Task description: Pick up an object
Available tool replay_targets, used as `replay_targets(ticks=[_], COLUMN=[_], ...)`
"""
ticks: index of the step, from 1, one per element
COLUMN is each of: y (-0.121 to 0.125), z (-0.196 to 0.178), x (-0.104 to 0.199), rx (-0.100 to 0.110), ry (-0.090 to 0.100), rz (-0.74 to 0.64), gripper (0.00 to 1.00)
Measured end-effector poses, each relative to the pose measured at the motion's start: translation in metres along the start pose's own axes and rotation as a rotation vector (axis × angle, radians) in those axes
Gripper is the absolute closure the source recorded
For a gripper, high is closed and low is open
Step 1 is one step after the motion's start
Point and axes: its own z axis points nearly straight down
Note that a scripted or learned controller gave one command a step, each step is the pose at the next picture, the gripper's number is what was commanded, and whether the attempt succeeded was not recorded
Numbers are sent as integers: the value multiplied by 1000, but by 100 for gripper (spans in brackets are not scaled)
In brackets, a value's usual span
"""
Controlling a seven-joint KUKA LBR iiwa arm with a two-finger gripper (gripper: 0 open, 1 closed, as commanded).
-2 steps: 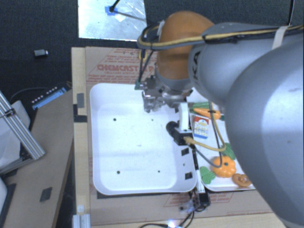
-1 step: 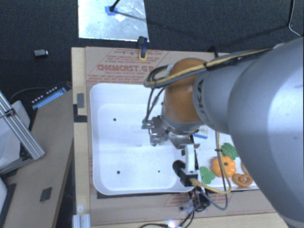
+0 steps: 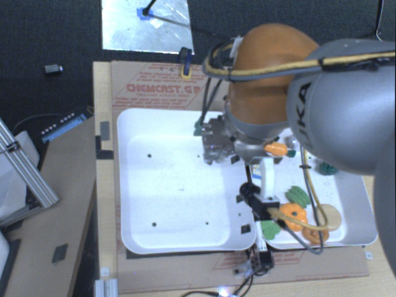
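Observation:
My gripper (image 3: 213, 146) hangs over the right edge of the left bin (image 3: 167, 190), close to the wall shared with the right bin (image 3: 356, 228). The grey arm and its orange band cover much of the right bin. Showing in that bin are a small orange piece (image 3: 276, 148), a teal thing (image 3: 327, 167), a green leafy toy (image 3: 298, 195), an orange pumpkin-like toy (image 3: 292, 213), a beige round piece (image 3: 329, 218) and another green piece (image 3: 270, 229). Nothing shows between the gripper's parts.
Both bins rest on a cardboard sheet (image 3: 158, 88) printed with red letters. A yellow-and-blue clamp (image 3: 185, 64) sits at the sheet's far edge. A shiny metal plate (image 3: 145, 17) lies beyond it, and aluminium rails (image 3: 25, 172) stand at the left.

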Motion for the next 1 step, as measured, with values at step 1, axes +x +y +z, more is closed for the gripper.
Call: replay_targets(ticks=[1], y=[-22], z=[-106], x=[25], rx=[3], ry=[0], rz=[-2], gripper=[100])
